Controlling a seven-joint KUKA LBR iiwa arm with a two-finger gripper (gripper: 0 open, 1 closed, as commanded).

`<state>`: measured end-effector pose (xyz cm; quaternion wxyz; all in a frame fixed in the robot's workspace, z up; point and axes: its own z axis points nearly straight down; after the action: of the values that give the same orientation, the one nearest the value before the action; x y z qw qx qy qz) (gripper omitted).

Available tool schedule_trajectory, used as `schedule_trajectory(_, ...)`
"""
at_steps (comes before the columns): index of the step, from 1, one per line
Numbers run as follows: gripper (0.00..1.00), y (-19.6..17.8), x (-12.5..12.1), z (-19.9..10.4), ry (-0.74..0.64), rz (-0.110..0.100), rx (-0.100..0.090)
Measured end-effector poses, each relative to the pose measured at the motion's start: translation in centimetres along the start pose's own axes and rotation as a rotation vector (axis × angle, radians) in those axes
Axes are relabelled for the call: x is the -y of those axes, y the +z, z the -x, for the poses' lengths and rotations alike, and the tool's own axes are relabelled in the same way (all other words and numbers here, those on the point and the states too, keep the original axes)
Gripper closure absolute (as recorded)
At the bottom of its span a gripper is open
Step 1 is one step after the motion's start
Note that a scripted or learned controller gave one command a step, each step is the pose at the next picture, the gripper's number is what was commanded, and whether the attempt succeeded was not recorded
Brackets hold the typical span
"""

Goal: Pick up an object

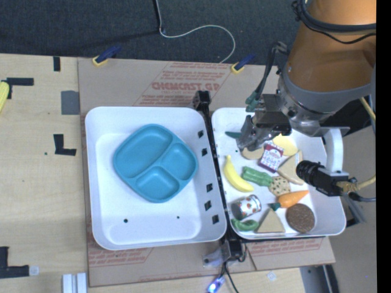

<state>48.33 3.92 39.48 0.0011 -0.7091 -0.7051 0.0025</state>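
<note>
In the right-hand bin (339, 224), toward the bench's far right corner, the pincer (249, 140) hangs low over the bin's far-left part, just above the heap of toy food. Whether it is spread or pressed together I cannot tell, since the dark mechanism hides its tips; nothing can be seen caught in it.

The pickable things crowd that same bin. A banana (234, 175) lies along the bin's left side, just nearside of the pincer. A green pepper (256, 177) lies beside the banana. A small purple-and-white packet (271, 157) sits next to the pincer on its right, with a pale yellow piece (287, 146) behind it. Nearer the bench's front edge are a cracker (279, 185), a carrot (292, 198), a round brown cookie (300, 218), a tan wedge (271, 223) and a small tin (247, 207). The left bin (98, 163) holds a blue divided plate (155, 162).

I judge this to be the reaching step: the arm is lowered over the pile, with no grasp shown. The next move would call for settling on one item, likely something under or just beside the tips, closing squarely across it, and lifting straight up without dragging neighbours. The tight packing makes a glancing, empty grasp a real risk.
</note>
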Motion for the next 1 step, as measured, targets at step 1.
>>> schedule_trajectory(1, 1.0, 4.89, -0.01, -3.6, -0.008, 0.001, -0.001)
